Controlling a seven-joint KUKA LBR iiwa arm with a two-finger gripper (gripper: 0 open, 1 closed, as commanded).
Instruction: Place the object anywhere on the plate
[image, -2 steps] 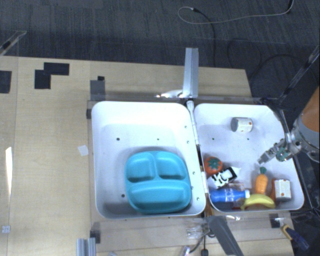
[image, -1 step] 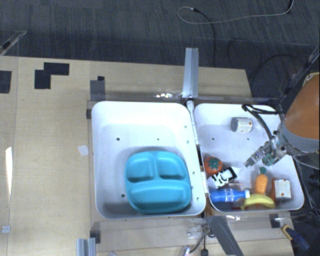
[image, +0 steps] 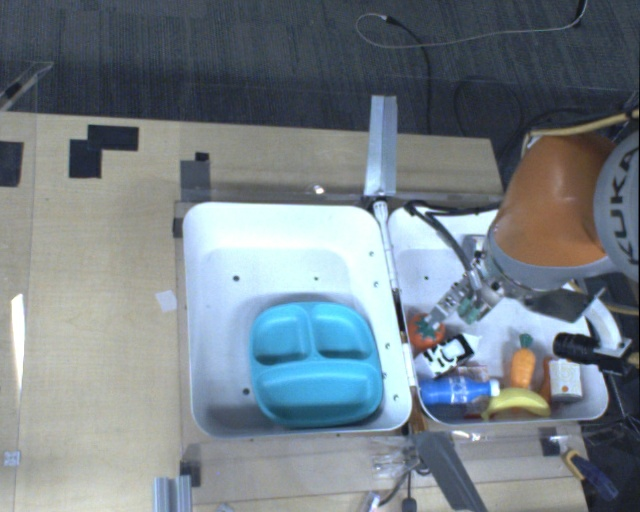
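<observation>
Blue plate (image: 316, 362) sits bare at lower centre in the left bin (image: 215, 240); in the right bin (image: 420, 265), gripper (image: 437, 325) hovers over cluttered objects (image: 447, 352), jaw state indeterminate, nothing visibly held—pick step pending, requiring secure grasp before leftward transfer.

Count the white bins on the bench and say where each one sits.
2. The left bin holds the blue plate. The right bin, touching it along the middle divider, holds the small items, with the arm above it.
</observation>
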